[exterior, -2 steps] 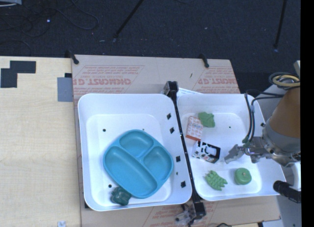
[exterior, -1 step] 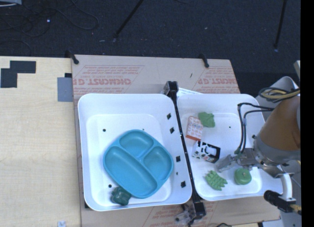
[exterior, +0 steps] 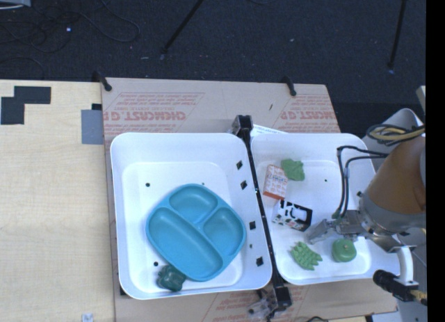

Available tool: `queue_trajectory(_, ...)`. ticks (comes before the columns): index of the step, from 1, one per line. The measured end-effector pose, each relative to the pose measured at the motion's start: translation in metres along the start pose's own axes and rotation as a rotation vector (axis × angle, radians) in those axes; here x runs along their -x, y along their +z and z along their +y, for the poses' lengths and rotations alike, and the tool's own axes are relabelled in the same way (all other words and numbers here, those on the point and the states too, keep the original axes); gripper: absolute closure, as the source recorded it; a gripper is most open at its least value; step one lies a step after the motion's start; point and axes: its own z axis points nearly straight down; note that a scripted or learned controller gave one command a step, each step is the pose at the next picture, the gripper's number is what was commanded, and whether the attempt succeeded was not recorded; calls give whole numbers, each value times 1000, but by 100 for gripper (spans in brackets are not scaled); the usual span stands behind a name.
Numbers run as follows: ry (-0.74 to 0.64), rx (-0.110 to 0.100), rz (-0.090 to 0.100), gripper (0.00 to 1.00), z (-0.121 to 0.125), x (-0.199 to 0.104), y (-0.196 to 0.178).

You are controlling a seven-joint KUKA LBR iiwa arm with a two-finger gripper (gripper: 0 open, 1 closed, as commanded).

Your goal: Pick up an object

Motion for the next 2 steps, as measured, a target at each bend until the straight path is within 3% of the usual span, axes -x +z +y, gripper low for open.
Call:
queue_trajectory(1,5,2,-3,100,0,2,-11)
queue_trajectory(2,-5,4,-2,100,1,-2,-72)
